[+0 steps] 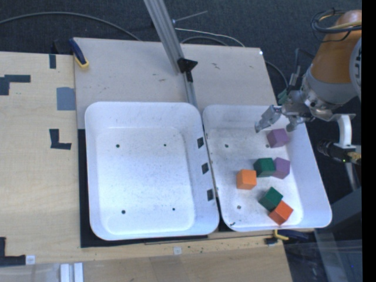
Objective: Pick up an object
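My gripper (277, 122) hangs over the back of the right bin (229, 119), open, with nothing between its fingers. Just below it a purple block (277, 137) lies on the bin floor, apart from the fingertips. Further forward sit a green block (265, 167) and a second purple block (282, 167), touching each other. An orange block (246, 179) rests to their left. Near the front right corner another green block (271, 198) leans against a second orange block (282, 212).
The left bin (94, 157) stands beside the right one, and their rims meet in the middle. A slanted metal post (167, 31) rises behind the bins. The arm's orange band (338, 46) is at the right edge.
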Controlling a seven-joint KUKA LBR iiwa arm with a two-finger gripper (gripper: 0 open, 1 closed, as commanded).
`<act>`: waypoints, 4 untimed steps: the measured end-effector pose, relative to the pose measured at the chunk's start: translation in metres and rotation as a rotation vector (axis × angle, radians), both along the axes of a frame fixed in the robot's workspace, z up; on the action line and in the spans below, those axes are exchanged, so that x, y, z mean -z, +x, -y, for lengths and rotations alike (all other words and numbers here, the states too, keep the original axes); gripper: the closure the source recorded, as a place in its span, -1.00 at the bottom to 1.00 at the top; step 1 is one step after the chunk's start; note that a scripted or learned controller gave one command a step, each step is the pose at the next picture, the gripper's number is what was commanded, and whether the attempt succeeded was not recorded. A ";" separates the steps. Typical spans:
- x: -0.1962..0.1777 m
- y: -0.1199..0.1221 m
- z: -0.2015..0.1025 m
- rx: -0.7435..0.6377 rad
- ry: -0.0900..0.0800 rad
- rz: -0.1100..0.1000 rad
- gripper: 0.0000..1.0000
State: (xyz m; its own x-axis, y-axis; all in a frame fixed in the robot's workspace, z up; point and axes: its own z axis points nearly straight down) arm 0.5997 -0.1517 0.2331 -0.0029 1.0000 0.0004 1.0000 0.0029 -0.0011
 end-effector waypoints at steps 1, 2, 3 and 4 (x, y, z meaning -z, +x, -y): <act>0.117 -0.050 -0.028 0.001 -0.005 0.016 -1.00; 0.124 -0.092 -0.040 0.002 -0.013 0.038 -1.00; 0.111 -0.091 -0.041 0.001 -0.014 0.046 1.00; 0.037 -0.037 -0.100 -0.007 0.001 0.009 1.00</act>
